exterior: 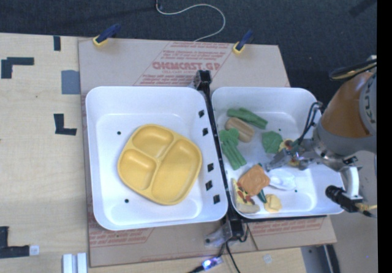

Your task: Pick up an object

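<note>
2 white bins side by side on cardboard. Left bin [98, 143] has 1 yellow divided tray [160, 163] lying flat in the middle. Right bin [306, 97] holds the clutter: green leafy pieces [233, 146] near the divider, another green piece [246, 117] up top, a tan bun-like item [239, 128] between them, a small green piece [272, 141], an orange-brown toy food piece [253, 180] low in the bin, a yellowish bit [272, 203] just beside it near the front wall.

Arm comes in from the right, gripper [283, 158] down inside the right bin, near the small green piece and above-right of the orange-brown piece. Tip is small and blurred; cannot tell its state, and nothing is clearly held.

Likely step: closing in on a target in the right bin. No pick confirmed yet.

To do it well: choose 1 isolated item, probably the small green piece or the orange-brown piece, centre over it, descend straight, avoid the bin wall and the neighbours touching the orange-brown piece. Flat leafy pieces look hard to pinch; the chunkier item looks safer. Lift slowly, check it comes up.
</note>
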Controlling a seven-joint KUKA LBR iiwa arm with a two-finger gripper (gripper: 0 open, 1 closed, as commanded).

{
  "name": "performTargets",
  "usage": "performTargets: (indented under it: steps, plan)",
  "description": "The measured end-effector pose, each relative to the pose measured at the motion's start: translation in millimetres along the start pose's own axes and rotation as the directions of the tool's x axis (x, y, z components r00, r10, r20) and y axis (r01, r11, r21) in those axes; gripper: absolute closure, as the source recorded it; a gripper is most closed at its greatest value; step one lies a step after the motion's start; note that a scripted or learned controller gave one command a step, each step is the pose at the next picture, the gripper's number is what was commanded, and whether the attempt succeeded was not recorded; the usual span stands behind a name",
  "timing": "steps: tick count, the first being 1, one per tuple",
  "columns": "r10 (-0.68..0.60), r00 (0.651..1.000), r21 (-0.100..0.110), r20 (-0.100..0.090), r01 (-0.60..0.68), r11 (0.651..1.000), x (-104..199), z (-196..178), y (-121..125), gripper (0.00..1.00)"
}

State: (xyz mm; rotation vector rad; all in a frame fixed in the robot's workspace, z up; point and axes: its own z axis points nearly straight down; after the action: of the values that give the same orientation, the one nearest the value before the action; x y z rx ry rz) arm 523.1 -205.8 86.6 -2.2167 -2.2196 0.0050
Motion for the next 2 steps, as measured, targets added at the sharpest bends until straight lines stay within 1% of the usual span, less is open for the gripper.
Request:
performTargets:
  steps: [1, 2]
  plan:
    - [0.0, 1.0, -0.002, 0.0, 0.0, 1.0, 0.1, -13.0, 0.9, 1.0]
    - [0.0, 1.0, -0.008, 0.002, 0.0, 1.0, -4.2, -65.1, 10.4, 1.0]
